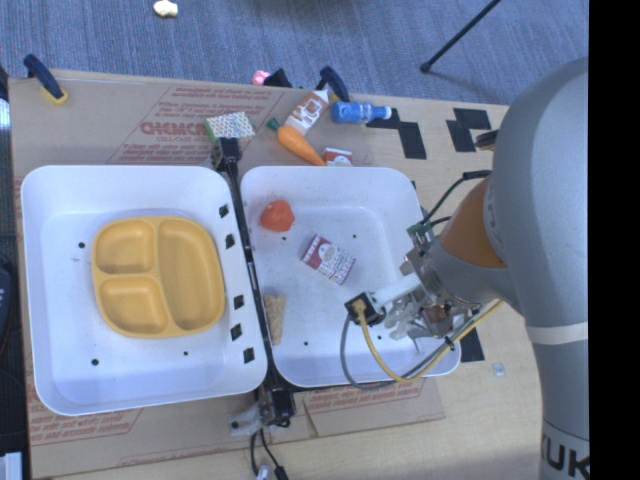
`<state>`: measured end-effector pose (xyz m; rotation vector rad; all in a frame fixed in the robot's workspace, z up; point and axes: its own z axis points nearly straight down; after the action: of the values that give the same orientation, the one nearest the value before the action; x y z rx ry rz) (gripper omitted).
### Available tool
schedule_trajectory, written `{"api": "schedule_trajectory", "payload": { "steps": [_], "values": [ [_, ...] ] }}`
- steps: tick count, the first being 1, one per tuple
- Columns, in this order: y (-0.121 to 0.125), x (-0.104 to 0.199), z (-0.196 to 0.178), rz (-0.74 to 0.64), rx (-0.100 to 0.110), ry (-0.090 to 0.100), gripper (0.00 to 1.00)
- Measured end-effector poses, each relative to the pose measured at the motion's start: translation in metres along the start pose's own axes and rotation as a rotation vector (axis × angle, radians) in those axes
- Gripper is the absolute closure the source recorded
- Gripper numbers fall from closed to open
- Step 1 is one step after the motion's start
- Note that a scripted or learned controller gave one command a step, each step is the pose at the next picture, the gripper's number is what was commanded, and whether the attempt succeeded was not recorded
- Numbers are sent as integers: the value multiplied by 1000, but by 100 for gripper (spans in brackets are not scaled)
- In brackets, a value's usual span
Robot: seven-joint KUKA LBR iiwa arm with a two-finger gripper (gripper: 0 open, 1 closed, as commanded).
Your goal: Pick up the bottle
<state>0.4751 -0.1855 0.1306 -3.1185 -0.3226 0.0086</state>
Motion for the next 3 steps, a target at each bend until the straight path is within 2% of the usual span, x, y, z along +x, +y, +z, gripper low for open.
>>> {"api": "schedule_trajectory", "payload": {
  "steps": [1, 2, 3],
  "values": [
    [-16, 4, -84, -3, -2, 2, 100],
    [-8, 2, -21, 0, 0, 0, 100],
    [-4, 2, -135, -2, -3, 3, 100]
  ]
}}
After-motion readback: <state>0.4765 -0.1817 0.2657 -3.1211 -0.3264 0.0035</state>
